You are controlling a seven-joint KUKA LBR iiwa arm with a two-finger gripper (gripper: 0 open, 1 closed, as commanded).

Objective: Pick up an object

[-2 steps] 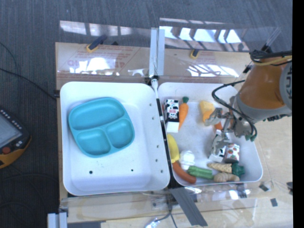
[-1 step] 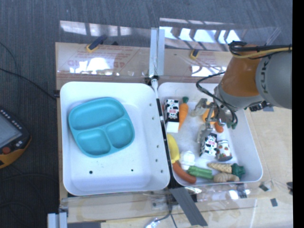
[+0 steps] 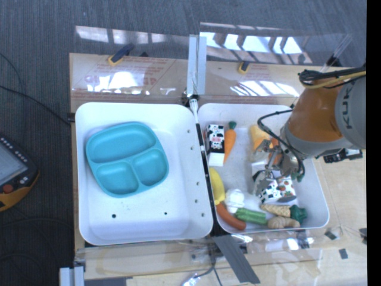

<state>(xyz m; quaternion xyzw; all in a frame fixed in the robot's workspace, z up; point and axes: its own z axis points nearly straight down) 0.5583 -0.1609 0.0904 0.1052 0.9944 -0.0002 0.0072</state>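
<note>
White right bin (image 3: 318,216), claw (image 3: 269,180) low among toys, grip perhaps unclear.

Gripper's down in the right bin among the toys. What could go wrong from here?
The gripper sits right above a cow-patterned toy packed against neighbours, so it may grab two items or slip off. The toy lies near the right bin's wall, which could block the fingers. A lift might drag the nearby green toy along.
</note>
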